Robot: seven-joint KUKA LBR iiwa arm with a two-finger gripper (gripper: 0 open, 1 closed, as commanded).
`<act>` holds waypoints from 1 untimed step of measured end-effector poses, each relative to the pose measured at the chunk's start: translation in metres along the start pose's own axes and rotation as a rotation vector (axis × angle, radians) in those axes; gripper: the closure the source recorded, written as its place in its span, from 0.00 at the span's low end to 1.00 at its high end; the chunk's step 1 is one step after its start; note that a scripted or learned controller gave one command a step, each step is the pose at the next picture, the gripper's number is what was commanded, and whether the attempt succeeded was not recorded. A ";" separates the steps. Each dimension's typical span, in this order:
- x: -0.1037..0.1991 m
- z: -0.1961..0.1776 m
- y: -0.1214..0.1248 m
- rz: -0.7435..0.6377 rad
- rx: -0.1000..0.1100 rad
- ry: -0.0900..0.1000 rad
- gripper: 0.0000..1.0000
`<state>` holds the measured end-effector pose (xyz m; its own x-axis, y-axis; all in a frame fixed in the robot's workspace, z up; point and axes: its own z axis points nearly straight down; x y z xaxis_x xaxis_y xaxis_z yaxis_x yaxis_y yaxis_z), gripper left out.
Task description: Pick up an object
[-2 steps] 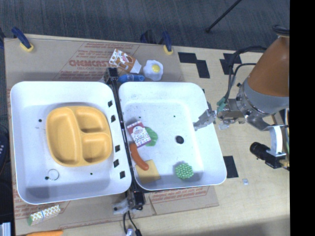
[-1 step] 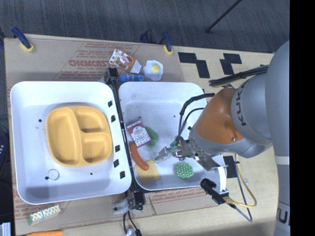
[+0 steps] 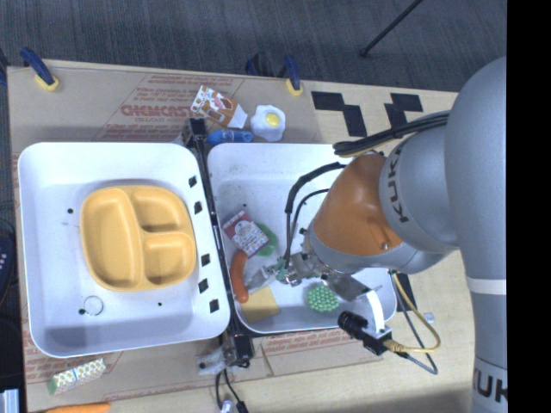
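While the grey arm (image 3: 448, 179) with its orange band (image 3: 353, 209) reaches in from the right over the right-hand bin (image 3: 258, 166), the gripper (image 3: 274, 274) hangs low in that bin's lower middle, its metal tip pointing left toward the items clustered along the bin's left side; whether its jaws are open or shut cannot be told, since they are small and partly lost against the clutter, and nothing can be seen held between them; just left of the tip lies an orange-red sausage-shaped toy (image 3: 238, 278), running roughly top to bottom near the bin's left wall; below the tip rests a yellow block (image 3: 263, 304), near the sausage's lower end; above them sits a red-and-white packet (image 3: 244, 233), with a bit of green at its right edge; a green knobbly ball (image 3: 322, 297) lies to the right of the tip, under the wrist, near the bin's lower wall; the left-hand bin (image 3: 43, 231) holds a yellow compartment tray (image 3: 138, 235), lying flat and well apart from the gripper; on the cardboard above the bins lie a small printed carton (image 3: 212, 104), a blue piece (image 3: 228, 135) and a white-and-yellow egg toy (image 3: 269, 120).
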<state>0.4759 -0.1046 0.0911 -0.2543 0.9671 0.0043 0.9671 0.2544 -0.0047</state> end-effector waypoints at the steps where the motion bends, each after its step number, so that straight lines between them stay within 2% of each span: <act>1: -0.007 -0.001 0.048 0.101 -0.002 -0.003 0.00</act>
<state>0.5242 -0.0989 0.0914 -0.1553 0.9879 0.0014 0.9879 0.1553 -0.0034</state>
